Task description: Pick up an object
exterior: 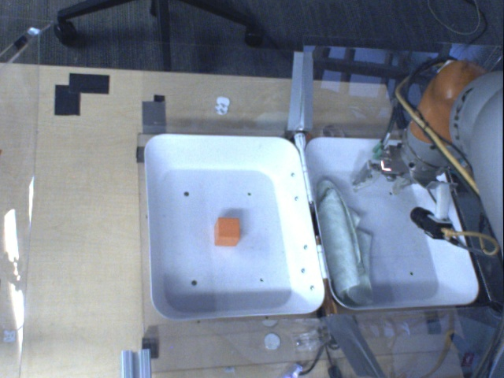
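An orange cube [227,231] sits near the middle of the left white bin [169,211]. A long grey-white roll [342,242] lies along the left wall of the right white bin [441,290], reaching from mid-bin to its front corner. My gripper [380,166] hangs over the back part of the right bin, up and to the right of the roll's far end and apart from it. The grey arm with its orange band [441,93] comes in from the right behind it. I see nothing held in the gripper.
Cables [441,219] loop off the wrist over the right bin's right side. A metal divider post [298,93] stands behind the seam between the bins. Wooden benchtop [71,235] stretches to the left; a chair base [157,6] stands on the floor beyond.
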Motion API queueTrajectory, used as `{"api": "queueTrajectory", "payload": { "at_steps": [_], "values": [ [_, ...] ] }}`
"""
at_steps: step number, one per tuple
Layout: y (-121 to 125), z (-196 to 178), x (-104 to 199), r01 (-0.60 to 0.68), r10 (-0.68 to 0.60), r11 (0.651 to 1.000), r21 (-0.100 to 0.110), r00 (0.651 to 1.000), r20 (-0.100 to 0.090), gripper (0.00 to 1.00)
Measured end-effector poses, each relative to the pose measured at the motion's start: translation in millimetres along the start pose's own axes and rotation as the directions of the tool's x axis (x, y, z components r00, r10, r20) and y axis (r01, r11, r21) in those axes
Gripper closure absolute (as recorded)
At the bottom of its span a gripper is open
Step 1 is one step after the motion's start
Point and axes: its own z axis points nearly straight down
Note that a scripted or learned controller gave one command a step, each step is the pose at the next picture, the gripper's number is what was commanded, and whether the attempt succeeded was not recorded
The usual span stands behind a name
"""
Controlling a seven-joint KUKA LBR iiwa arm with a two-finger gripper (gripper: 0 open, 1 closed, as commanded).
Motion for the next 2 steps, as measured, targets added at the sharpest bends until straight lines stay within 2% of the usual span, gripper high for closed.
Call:
{"api": "queueTrajectory", "payload": {
  "at_steps": [1, 2],
  "values": [
    [3, -14, 1, 0.006, -0.006, 1.000, -0.008, 1.000, 0.002, 1.00],
    [37, -115, -12, -0.396, 0.396, 0.918, 0.002, 0.918, 0.001, 1.00]
  ]
}}
